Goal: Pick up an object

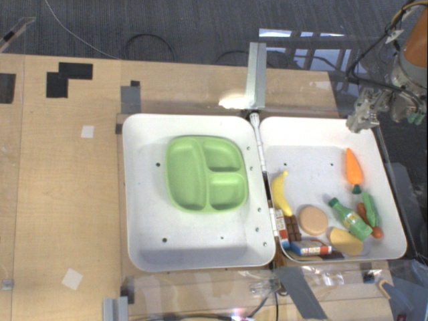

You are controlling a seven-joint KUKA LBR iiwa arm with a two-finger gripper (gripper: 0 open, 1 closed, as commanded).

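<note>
The right bin [314,156] holds several toy foods along its near and right sides: a yellow banana [280,192], an orange carrot [353,166], a green bottle [350,219], a tan round bun [312,220], a yellow wedge [346,241] and a dark green piece [370,209]. My gripper [363,117] hangs above the bin's far right corner, well away from the carrot, with nothing seen between its fingers.
The left bin [144,239] holds a green divided plate [204,173]. A metal post [257,75] stands behind the seam between the two bins. Cables run at the far right behind the arm [411,59].
</note>
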